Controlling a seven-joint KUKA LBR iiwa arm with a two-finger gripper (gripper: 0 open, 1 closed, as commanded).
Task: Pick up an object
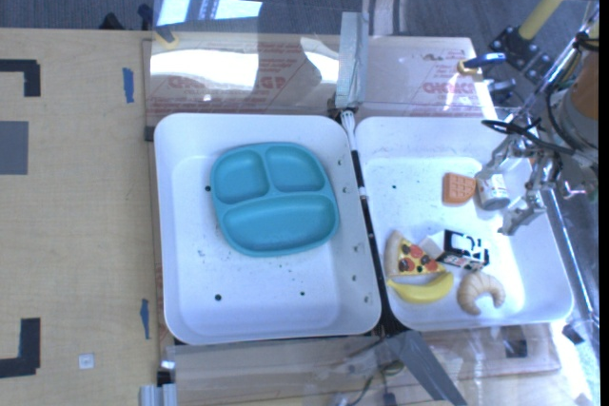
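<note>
Over the right-hand shallow white bin (542, 299), near its far right wall, hangs my two-finger gripper (509, 195), fingers spread apart with nothing between them. Just to its left, and apart from it, an orange waffle-textured toy biscuit (459, 188) lies flat on the bin floor; being nearest, it is my likely target. I judge it a light, stiff moulded piece, thin enough that my fingers must descend almost to the floor and close across its two straight opposite edges; the ridged surface should resist slipping. Toward the bin's near side lies a cluster: a toy pizza slice with red and dark toppings (411, 256), resting against a curved yellow plastic banana (425, 288); a small black-and-white block (464, 249) just beside them; and a tan toy croissant (481, 292) near the front right corner. These appear equally light and rigid, but they sit close together, so a grasp there risks nudging a neighbour, and the smooth rounded banana and croissant may squirt out of a pinch unless taken across their narrow middles. A teal plastic divided plate (274, 200) with three compartments occupies the left-hand white bin (190, 299), well apart from my reach, and is too broad to span.
</note>
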